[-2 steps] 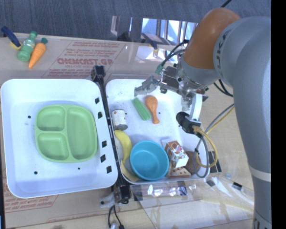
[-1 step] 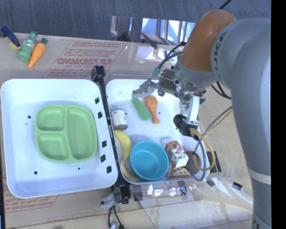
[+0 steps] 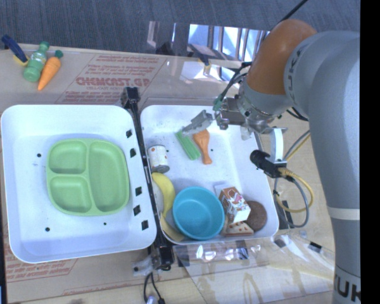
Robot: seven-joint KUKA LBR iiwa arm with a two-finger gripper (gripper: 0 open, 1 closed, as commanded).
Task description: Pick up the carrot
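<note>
The grey arm (image 3: 316,75) reached in from the right over the right bin (image 3: 259,189), bent down so its wrist hung above that bin's far half. The left bin (image 3: 12,170) held a green divided plate (image 3: 88,176). A blue bowl (image 3: 198,212) sat at the right bin's near edge, a banana (image 3: 163,192) just left of it. The gripper (image 3: 199,124) pointed left, its tip right above the carrot (image 3: 204,145), which lay beside a green stalk (image 3: 189,145) in the far middle of the right bin. Whether the jaws were open or closed could not be told. Another carrot (image 3: 49,71) lay outside, far left.
</note>
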